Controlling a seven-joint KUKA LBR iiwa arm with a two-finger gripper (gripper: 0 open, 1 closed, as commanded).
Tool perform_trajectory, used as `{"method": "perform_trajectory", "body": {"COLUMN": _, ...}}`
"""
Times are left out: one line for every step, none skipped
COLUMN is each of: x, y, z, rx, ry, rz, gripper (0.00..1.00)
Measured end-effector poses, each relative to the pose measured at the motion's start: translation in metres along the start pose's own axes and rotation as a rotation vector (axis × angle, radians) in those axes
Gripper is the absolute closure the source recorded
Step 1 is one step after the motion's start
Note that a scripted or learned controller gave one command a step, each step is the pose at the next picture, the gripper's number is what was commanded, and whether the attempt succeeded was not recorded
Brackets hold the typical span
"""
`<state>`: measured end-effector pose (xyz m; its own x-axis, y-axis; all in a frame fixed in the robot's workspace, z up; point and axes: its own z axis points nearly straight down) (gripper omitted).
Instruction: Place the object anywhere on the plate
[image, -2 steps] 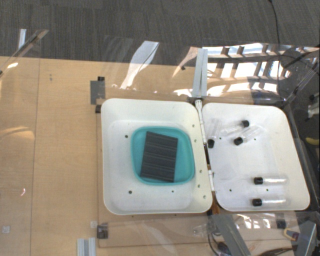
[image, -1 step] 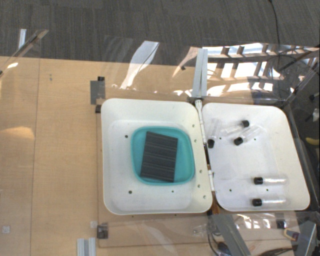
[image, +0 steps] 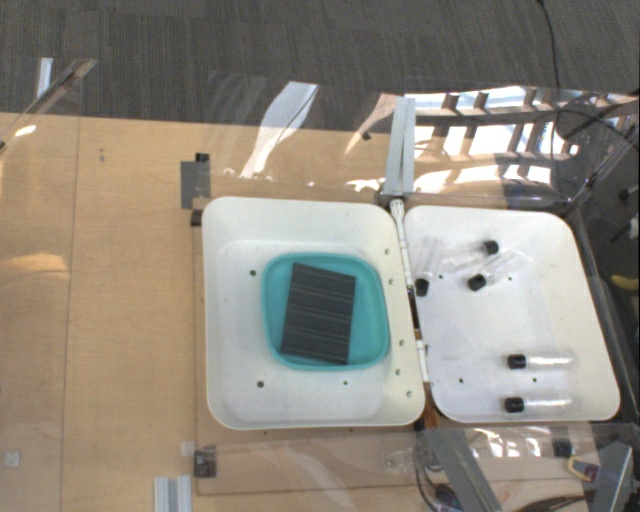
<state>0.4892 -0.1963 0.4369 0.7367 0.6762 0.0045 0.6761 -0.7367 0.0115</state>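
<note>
A teal plate rests in the middle of the left white bin. On it lies a dark grey ribbed rectangular block, flat and slightly turned. The right white bin holds several clear tubes with black caps: one and another near its top, one and another near its bottom, and one by the left wall.
A metal divider rail runs up from between the two bins. Clear plastic sheeting covers the wooden bench around them. Metal framing and cables stand at the upper right.
</note>
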Motion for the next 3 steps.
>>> {"method": "perform_trajectory", "body": {"x": -0.0029, "y": 0.005, "z": 0.0008, "rx": 0.002, "ry": -0.001, "rz": 0.179, "gripper": 0.0}}
{"method": "perform_trajectory", "body": {"x": -0.0068, "y": 0.0067, "z": 0.0008, "rx": 0.0, "ry": -0.001, "rz": 0.51, "gripper": 0.0}}
{"method": "perform_trajectory", "body": {"x": -0.0068, "y": 0.0067, "z": 0.0008, "rx": 0.001, "ry": -0.001, "rz": 0.51, "gripper": 0.0}}
